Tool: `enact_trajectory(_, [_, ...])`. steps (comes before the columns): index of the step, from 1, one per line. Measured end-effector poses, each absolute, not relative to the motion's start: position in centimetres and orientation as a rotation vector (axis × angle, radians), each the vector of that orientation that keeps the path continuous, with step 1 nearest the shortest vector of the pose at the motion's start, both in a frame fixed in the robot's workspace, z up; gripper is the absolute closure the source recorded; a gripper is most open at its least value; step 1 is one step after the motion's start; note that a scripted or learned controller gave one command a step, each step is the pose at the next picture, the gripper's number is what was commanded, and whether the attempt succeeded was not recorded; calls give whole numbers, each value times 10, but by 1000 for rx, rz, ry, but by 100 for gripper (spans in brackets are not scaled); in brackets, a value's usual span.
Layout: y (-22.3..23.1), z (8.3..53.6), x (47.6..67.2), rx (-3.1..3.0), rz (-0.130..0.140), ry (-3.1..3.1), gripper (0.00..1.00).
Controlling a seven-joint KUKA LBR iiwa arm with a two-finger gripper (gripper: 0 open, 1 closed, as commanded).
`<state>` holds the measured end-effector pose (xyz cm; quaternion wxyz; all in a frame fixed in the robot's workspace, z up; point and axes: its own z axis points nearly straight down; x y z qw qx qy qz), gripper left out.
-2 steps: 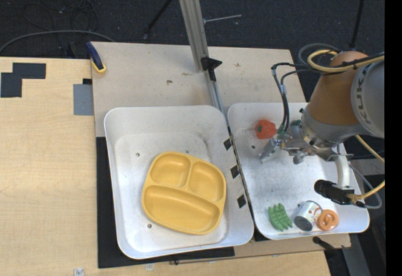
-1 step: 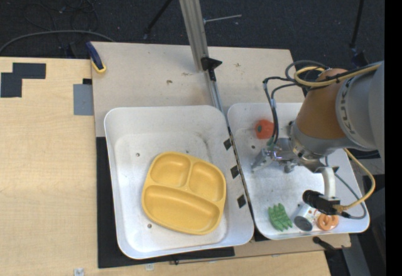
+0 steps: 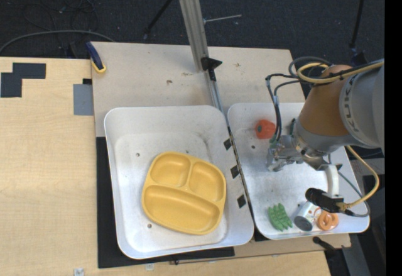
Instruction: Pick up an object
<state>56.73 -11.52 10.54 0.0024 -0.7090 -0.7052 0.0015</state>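
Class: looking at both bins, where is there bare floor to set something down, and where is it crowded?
Free: the right bin between the green toy and gripper; the left bin above the yellow tray. Crowded: the right bin's lower right corner, around the small can and orange piece.

Even overhead light, soft shadows, slight blur

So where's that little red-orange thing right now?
The red-orange object lies in the right bin, near its far left corner. The gripper hangs just beside it, toward the camera and to the right.
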Motion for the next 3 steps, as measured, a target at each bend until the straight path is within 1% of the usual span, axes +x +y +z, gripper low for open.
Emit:
enact_trajectory(1, [-110, 150, 564, -2221, -1, -2222, 100])
enact_trajectory(2, [-102, 208, 563, -2221, -3, -2225, 100])
enact_trajectory(3, [-103, 245, 563, -2221, -2, -2224, 100])
